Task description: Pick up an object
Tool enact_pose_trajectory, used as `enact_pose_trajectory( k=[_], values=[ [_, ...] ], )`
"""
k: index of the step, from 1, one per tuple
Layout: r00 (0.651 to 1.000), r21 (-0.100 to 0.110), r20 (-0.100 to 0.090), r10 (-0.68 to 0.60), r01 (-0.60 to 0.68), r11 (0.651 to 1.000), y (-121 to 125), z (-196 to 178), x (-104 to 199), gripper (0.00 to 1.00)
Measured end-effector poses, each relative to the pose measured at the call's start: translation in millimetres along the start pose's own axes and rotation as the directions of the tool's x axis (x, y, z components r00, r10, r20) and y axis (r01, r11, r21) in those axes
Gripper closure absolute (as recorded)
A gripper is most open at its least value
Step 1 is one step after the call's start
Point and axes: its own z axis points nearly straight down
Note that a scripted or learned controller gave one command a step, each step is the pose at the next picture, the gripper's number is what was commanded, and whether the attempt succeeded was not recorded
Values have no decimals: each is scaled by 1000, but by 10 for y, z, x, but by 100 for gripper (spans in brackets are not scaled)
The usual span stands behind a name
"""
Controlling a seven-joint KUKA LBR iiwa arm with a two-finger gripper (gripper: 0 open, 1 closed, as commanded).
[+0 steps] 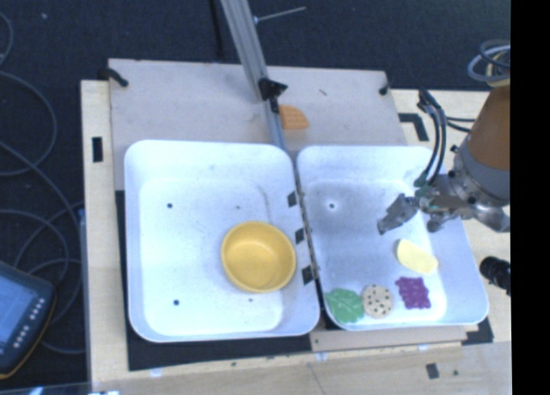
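**Yellow piece lies just below the spread pincer in the right bin**

Yellow and flat, the oval piece (417,257) rests on the floor of the right bin (344,174). Its long axis runs on a slant, from upper left to lower right in the camera view, with the broader end toward the lower right. No tip or handle marks a front; only the slant can be told.

The gripper (413,214) hangs above the same bin, reaching in from the right on the grey arm with its orange band (496,131). Its two fingers stand wide apart, one dark finger (395,213) jutting to the left and the other nearer the wrist, and nothing sits between them. The yellow piece lies just below the gripper in the view, under the gap and a little to the right of the left finger. Whether the fingers touch it cannot be told from this slant.

Counted, the right bin holds four small things: one yellow piece, one purple bumpy piece (414,292), one round speckled cookie (376,300) and one green leafy piece (345,304). The last three lie in a row along the bin's near edge. The left bin (172,170) holds one yellow bowl (258,256), upright, near the wall between the two bins. One small orange thing (293,118) lies on the board behind the bins.
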Motion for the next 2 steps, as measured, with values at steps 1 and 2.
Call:
enact_pose_trajectory(
  k=[1, 2],
  values=[
    [1000, 0, 0, 3, -3, 1000, 0, 0, -1, 0],
    [1000, 5, 1, 4, -4, 1000, -24, 435, -65, 0]
  ],
)
